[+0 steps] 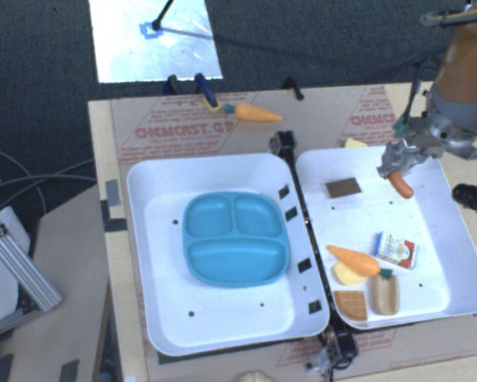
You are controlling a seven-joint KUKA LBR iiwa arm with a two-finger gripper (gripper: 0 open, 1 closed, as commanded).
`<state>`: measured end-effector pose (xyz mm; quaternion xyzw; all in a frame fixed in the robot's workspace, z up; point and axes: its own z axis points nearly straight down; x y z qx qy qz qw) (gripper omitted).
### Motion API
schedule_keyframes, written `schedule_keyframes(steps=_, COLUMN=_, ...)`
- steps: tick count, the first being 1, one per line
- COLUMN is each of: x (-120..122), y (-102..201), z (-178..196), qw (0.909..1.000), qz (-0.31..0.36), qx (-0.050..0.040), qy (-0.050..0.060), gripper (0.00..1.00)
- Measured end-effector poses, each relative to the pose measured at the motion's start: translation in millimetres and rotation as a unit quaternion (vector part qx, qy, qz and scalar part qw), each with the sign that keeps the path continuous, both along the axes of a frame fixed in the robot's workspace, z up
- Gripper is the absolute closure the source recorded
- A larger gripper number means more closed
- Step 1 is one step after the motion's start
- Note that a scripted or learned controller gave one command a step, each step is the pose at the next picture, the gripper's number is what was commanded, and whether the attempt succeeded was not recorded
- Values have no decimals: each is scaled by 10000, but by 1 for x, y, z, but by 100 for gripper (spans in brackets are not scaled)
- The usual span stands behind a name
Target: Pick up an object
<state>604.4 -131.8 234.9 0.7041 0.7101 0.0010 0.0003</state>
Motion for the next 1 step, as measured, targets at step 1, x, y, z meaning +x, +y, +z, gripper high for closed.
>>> schedule_keyframes(steps=1, x=-11, y=56, z=7, qw=10000, qz=6, qx=3, qy=2, gripper=100)
